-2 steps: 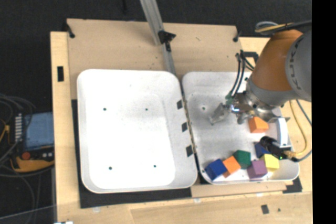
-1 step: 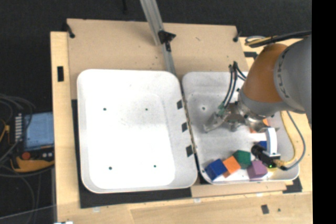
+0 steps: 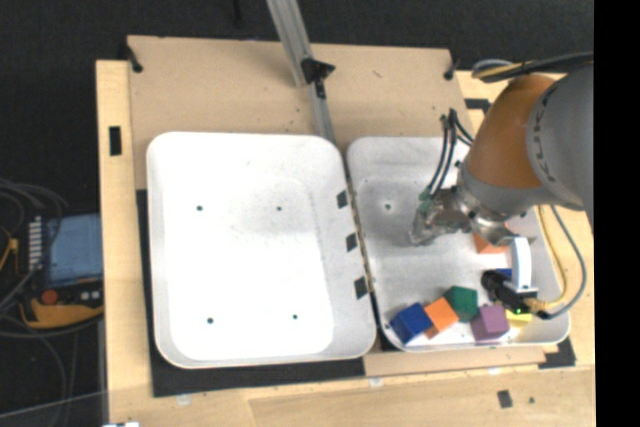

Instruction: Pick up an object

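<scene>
Your pincer sits low over the right bin, at about 9 o'clock from that bin's middle and above bare white floor. It is blurred and seen from above, so you cannot tell how far open it is, nor whether it touches the floor. The grey arm, with its orange band, reaches in from 3 o'clock.

The things you could pick up lie well apart from the pincer, bunched against the bin's 6 o'clock wall. The blue block is at about 7 o'clock, and the orange block is touching it on its 3 o'clock side. The green block is just beside the orange one, and the purple block is at about 5 o'clock. A small orange-red piece shows at 3 o'clock from the pincer, partly hidden under the wrist.

The left bin stands beside the right one on the pale counter. You can read no writing on the blocks or bins at this size.
</scene>
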`<state>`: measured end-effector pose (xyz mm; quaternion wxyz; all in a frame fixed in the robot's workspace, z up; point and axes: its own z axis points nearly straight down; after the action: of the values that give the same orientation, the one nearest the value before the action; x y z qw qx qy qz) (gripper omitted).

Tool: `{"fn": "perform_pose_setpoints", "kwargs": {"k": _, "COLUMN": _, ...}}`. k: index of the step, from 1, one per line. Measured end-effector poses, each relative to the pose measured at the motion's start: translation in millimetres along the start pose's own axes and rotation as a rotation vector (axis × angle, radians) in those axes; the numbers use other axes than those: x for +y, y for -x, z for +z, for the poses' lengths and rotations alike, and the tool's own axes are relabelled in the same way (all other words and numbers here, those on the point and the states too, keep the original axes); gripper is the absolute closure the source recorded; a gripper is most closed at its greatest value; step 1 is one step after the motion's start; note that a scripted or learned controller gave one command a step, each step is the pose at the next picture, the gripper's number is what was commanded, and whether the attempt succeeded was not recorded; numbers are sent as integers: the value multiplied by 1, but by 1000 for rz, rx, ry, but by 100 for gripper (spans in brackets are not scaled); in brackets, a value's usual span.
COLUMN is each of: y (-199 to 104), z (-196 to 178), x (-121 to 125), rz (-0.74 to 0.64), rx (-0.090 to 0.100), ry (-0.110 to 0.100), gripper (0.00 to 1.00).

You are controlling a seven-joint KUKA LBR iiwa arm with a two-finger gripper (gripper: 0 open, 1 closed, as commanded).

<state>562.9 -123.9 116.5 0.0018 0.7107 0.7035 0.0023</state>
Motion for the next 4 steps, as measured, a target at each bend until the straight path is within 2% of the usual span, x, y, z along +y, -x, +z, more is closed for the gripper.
{"fn": "perform_pose_setpoints", "kwargs": {"k": 1, "y": -3, "z": -64, "x": 4, "rz": -14, "rx": -2, "ry": 3, "gripper": 100}}
{"fn": "perform_pose_setpoints", "kwargs": {"k": 3, "y": -3, "z": -163, "x": 14, "rz": -16, "rx": -2, "ry": 2, "gripper": 100}}
{"fn": "perform_pose_setpoints", "kwargs": {"k": 4, "y": -52, "z": -145, "x": 8, "rz": -16, "rx": -1, "ry": -6, "gripper": 100}}
